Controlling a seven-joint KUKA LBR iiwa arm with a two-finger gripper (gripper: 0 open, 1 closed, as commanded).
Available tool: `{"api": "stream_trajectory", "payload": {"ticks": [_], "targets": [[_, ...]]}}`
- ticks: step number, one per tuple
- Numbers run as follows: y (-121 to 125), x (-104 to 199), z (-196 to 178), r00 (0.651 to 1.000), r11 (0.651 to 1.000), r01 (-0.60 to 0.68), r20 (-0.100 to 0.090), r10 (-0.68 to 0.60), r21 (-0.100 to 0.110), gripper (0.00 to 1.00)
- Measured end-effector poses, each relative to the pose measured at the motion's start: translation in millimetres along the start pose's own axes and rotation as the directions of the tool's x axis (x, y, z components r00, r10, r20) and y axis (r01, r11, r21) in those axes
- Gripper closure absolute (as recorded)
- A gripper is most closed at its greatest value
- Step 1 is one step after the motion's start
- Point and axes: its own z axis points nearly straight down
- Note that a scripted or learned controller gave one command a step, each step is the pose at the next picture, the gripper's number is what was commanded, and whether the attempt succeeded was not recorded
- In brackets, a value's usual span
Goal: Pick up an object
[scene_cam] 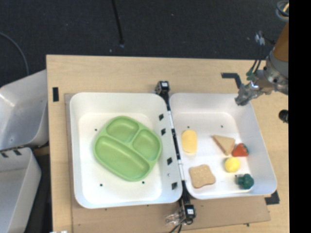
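The gripper (241, 97), grip impossible to tell, hangs over the right bin (252, 130); below it bread slice (201, 175), lemon (233, 165); left bin (77, 130) holds green tray (127, 148)

A robotics laboratory test station. A plain wooden surface (121, 72) carries two shallow white bins (77, 130) clipped side by side, one with a green divided plate (127, 148), the other with toy food pieces (201, 175). Dark flooring, loose black cables (115, 18) and a machine arm (277, 67) at the right edge mark an experimental setup, not a kitchen.
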Motion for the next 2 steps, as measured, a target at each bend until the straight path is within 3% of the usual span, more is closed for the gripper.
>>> {"api": "stream_trajectory", "payload": {"ticks": [2], "targets": [[-13,89,-9,1.000,1.000,-0.003,-0.002,0.003,0.002,1.00]]}}
